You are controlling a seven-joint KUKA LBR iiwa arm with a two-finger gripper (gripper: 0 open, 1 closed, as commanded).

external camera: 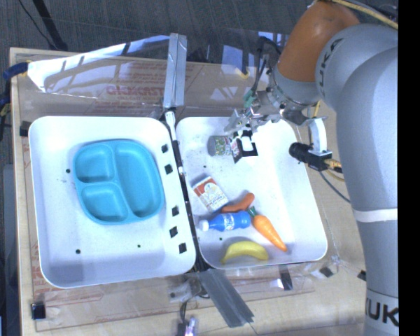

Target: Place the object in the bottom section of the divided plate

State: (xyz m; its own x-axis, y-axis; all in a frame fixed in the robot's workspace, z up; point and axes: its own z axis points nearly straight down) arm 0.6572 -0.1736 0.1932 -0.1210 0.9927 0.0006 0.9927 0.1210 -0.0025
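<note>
A blue divided plate (119,180) lies in the left bin (49,250); it has a long section on its right side and two smaller ones on its left, all bare. My gripper (241,144) hangs low over the back of the right bin (301,208), right beside a small grey-green can (219,145) lying on its side. The can shows just left of the gripper, and I cannot make out whether the two touch.
Nearer the front of the right bin lie a red-and-white carton (210,193), a reddish sausage (239,203), a blue bottle (228,222), a carrot (269,232) and a banana (245,251). A ridge with black clips (176,187) divides the bins.
</note>
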